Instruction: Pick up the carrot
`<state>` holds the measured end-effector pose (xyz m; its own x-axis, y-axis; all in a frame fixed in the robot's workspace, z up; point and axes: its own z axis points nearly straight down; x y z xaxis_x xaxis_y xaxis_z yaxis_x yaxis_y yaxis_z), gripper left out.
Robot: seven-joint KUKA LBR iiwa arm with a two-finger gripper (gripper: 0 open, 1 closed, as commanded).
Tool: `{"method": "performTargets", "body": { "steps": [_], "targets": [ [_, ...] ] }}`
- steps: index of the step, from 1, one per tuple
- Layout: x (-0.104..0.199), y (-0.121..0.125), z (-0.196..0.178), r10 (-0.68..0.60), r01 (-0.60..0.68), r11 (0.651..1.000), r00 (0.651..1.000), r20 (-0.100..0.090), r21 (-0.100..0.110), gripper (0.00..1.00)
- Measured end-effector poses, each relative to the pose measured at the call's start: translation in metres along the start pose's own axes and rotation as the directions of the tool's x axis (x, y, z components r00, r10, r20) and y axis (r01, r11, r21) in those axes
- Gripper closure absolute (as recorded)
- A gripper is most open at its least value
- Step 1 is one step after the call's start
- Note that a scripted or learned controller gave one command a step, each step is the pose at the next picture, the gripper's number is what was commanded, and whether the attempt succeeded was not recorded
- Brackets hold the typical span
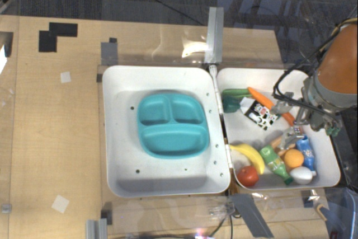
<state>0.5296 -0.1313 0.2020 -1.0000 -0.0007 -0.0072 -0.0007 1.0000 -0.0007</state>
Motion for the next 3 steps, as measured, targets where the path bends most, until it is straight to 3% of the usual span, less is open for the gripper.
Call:
{"method": "performTargets", "body": {
  "steps": [1,2,3],
  "targets": [
    [-0.025,-0.034,0.089,-0.073,0.073,0.997,0.997,0.038,0.012,0.0],
    [-0.118,-0.005,0.111,0.031,-0.031,1.0,0.999,0.011,0.0,0.0],
    [-0.097,-0.047,0.115,0.106,-0.106,0.994,0.994,0.004,0.001,0.0]
  ]
}}
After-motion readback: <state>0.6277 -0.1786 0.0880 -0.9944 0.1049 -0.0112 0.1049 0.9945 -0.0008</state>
